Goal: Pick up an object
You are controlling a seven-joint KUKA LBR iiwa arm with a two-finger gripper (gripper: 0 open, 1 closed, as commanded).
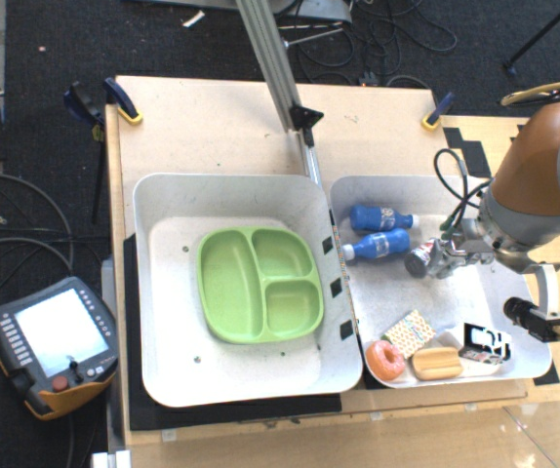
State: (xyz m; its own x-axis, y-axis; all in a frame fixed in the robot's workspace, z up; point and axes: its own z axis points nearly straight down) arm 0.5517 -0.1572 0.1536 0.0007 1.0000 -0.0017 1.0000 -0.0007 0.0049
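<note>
Overhead slanted view of a wooden bench (212, 125) with 2 shallow white bins side by side. The left bin (163, 203) holds a green divided tray (259, 283). The right bin (412, 195) holds 2 blue bottles (380, 232), a pink donut (387, 360), a bun (437, 363) and a patterned packet (411, 331). The arm's gripper (429, 258) sits low in the right bin, just right of the bottles

You see a lime-green divided plate (260, 284) in the white left bin (163, 213), two blue bottles (380, 232) (white caps), a pink-iced doughnut (387, 360), a tan bun (437, 363) and a speckled multicolour packet (412, 331) on the pale wooden desk (202, 125).
</note>
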